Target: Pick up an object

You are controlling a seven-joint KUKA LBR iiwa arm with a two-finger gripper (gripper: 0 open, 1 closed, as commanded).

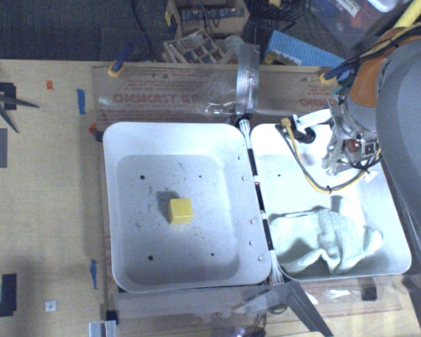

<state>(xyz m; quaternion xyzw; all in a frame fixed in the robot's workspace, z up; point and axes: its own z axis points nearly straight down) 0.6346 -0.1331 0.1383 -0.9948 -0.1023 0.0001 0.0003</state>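
Bins sit side by side on the surface (42, 209), a left bin (126, 146) and a right bin (396, 255), their inner rims touching along the middle. Near the centre of the left bin's floor lies a small yellow block (181, 210), alone, well apart from every wall, with a short shadow at its far-left side. The floor around it is speckled with dark marks.

A crumpled white cloth (330, 241) lies along the near edge of the right bin, reaching from its near-left corner almost to the right wall.

The grey arm (407, 118) comes in over the right bin's right edge, its orange band (363, 83) above the far-right corner. The gripper (337, 156) hangs over the far half of the right bin, well apart from the yellow block and short of the cloth. A yellow cable (305, 173) loops beside it. Whether the jaws are apart or together cannot be told; nothing is seen between them.
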